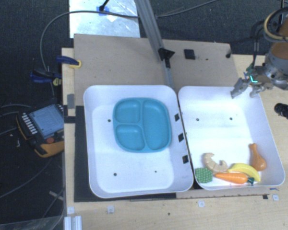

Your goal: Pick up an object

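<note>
Several toy foods lie in the near right corner of the right bin: a tan shrimp, a yellow banana, an orange carrot, a green piece and a brown drumstick. My gripper hangs over the bin's far right corner, well away from them. Its two fingers are spread apart with nothing between them.
A blue divided plate rests in the left bin. A metal pole slants over the bench's far side. Clamps and a handheld device lie left of the bench.
</note>
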Controlling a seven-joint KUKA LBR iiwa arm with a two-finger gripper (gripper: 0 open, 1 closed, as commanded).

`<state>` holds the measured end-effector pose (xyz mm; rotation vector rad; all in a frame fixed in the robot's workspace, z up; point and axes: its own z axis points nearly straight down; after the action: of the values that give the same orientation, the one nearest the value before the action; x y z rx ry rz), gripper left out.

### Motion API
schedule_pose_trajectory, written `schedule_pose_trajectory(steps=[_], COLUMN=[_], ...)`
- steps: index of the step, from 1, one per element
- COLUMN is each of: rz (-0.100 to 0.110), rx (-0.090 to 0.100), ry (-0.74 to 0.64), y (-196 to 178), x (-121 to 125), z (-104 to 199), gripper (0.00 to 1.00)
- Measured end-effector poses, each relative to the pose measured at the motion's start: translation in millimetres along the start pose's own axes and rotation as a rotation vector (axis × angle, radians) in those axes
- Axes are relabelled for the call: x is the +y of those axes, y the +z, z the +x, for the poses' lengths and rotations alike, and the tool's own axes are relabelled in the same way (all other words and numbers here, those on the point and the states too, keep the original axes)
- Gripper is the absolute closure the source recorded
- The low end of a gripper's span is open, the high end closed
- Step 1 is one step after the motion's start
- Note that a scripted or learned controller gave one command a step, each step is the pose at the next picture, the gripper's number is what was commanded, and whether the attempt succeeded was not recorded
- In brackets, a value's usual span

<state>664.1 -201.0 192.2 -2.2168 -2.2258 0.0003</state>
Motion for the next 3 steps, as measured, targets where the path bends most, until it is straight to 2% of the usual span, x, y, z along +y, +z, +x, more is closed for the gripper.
schedule_pose_trajectory(steps=[1,3], rz=[-0.002,0.001], rx=[-0.001,0.0], ry=[0.0,-0.004], y=[-1.2,103.1], x=[0.6,-1.8], z=[0.0,11.0], gripper=[0.0,0.0])
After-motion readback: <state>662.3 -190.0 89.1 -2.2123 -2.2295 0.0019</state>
